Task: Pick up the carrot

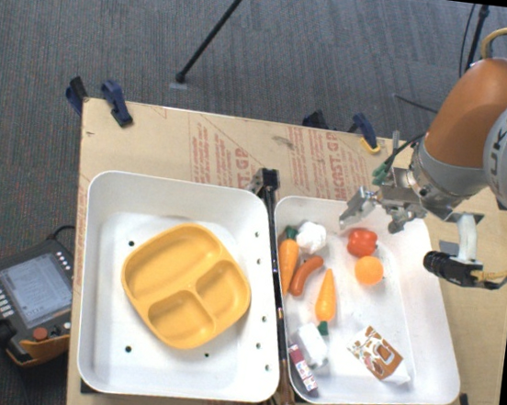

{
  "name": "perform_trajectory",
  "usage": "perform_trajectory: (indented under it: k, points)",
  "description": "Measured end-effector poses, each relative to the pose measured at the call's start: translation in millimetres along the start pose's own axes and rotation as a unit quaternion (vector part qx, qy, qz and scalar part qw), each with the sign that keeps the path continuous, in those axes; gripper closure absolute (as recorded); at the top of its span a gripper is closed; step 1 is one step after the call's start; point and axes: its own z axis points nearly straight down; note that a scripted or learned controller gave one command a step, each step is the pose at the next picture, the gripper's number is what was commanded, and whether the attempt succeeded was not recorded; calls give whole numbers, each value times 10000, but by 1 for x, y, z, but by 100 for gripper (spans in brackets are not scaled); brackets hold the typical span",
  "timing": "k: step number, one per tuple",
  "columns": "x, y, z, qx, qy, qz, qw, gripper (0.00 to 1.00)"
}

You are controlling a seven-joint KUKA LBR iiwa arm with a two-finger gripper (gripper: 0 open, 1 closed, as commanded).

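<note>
Two bins: both white and shallow, they sat side by side on the bench (197, 139), which was a plywood board clamped at its far edge.
Left bin (95, 315): it lay just left of the right bin, and the two rims met along a dark strip.
Right bin (432, 359): this is the landmark for the places below.
Arm (478, 115): grey with an orange band, it reached in over the right bin's far right corner.
Yellow plate (187, 284): three-compartment and tilted, it sat in the middle of the left bin, well apart from the right bin's contents.
Pendant (23, 301): it lay on the carpet, far left of the right bin, beyond the left bin.
Gripper (380, 214): it hung over the right bin's far edge with its two fingers spread apart and nothing between them, just above the tomato.
Snack packet (376, 354): right bin, near right part.
Carrot (327, 297): it lay in the right bin's middle, tip pointing to the far side, untouched.
Second carrot (287, 262): it lay along the right bin's left wall.
Sausage (307, 273): it lay between the two carrots.
Orange ball (369, 270): it lay right of the carrot, just beside the tomato.
Tomato (362, 242): right bin, far part.
Cauliflower (311, 236): right bin, far left part.
</note>
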Motion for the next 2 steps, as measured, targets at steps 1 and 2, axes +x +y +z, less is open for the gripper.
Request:
perform_trajectory:
  k: [1,2]
  points:
    - [3,-60,130,13,3,13,10000,0]
    - [3,-60,120,14,10,34,10000,100]
